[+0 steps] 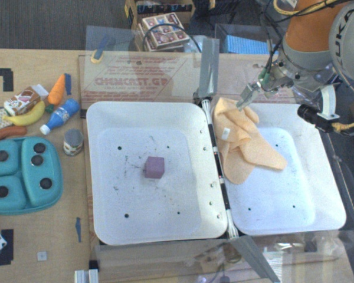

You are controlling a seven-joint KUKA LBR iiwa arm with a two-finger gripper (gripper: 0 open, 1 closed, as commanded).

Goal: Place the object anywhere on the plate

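Note:
A small purple cube rests near the middle of the left bin. A peach-coloured floppy cloth lies crumpled in the right bin, against its left wall and reaching toward the centre. My gripper hangs over the right bin's far left corner, its tip just above the cloth's upper edge. Nothing is visibly held in it. The arm's orange band sits above, at the top right.
On the bench left of the bins lie a teal moulded tray, a banana, a carrot, a blue bottle and a small can. Cardboard boxes stand behind the bins.

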